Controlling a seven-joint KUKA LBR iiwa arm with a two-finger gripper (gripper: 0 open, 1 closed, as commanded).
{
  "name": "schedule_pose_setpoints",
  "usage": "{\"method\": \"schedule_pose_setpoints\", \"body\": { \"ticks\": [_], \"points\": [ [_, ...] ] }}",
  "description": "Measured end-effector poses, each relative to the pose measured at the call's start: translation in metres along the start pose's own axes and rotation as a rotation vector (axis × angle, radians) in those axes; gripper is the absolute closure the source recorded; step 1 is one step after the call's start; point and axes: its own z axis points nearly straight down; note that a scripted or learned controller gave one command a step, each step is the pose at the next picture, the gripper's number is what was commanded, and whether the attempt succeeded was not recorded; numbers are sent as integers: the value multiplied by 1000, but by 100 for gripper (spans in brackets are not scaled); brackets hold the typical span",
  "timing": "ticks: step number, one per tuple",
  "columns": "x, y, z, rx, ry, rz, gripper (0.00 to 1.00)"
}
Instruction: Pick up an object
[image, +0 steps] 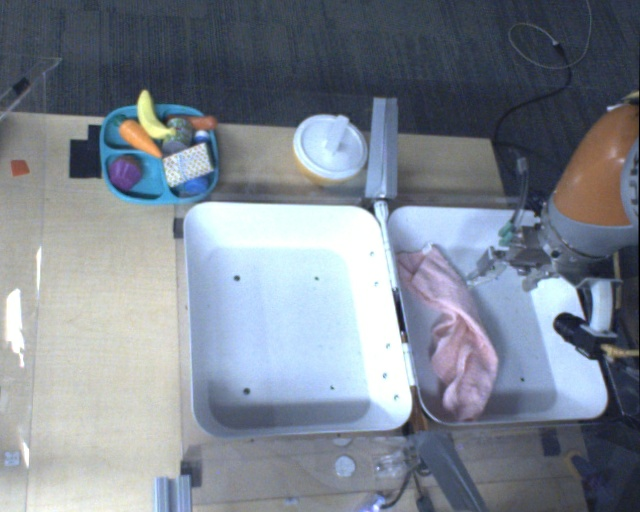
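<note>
The claw (492, 262) hangs over the upper part of the right bin (560, 400), reaching in from three o'clock below the arm's orange band (600, 180). Its metal fingers point toward nine o'clock; whether they are spread or closed cannot be told, and nothing shows between them.

The right bin holds a crumpled pink cloth (455, 335), which runs from the bin's upper left corner down along its left wall to about six o'clock. The left bin (200, 330) sits just beside the right one, their walls touching along the middle. At eleven o'clock of the left bin stands a blue divided tray (112, 190) with toy food in its compartments: a banana (152, 118) and a carrot (138, 137) at the top, a purple piece (125, 172) at lower left, and a patterned block (190, 163) at lower right. A white lidded cup (331, 148) stands at twelve o'clock, just past the left bin's far corner.

The surface (90, 350) is light wood, with dark carpet (300, 50) beyond its far edge and a thin cable (548, 45) looping at one o'clock.

The pink cloth lies at about eight o'clock from the claw, its upper end near the fingertips but apart from them.
</note>
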Motion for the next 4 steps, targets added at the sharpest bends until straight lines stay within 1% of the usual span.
{"method": "schedule_pose_setpoints", "body": {
  "ticks": [1, 2, 3, 4],
  "points": [
    [27, -2, 86, -5, 1, -50, 0],
    [50, 47, 89, -1, 2, -246, 0],
    [50, 50, 75, -12, -2, -249, 100],
    [50, 24, 3, -1, 1, -410, 100]
  ]
}}
